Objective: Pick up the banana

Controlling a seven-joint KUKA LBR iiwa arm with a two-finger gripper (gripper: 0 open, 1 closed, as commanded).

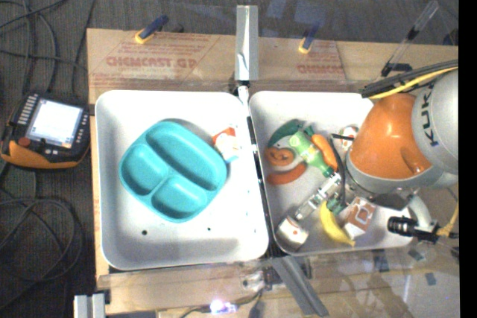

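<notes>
Yellow, curved banana lies in the right bin — tool just above it, grip unclear.

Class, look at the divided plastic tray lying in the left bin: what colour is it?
The three-compartment plastic tray is turquoise blue, plain and unpatterned, seen clearly in the camera view.

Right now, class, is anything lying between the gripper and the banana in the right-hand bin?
Nothing visible separates them. The gripper is low in the right bin, right above the banana's upper end. A small orange-and-white box crowds the banana's right side, and a white bottle lies to its left.
</notes>
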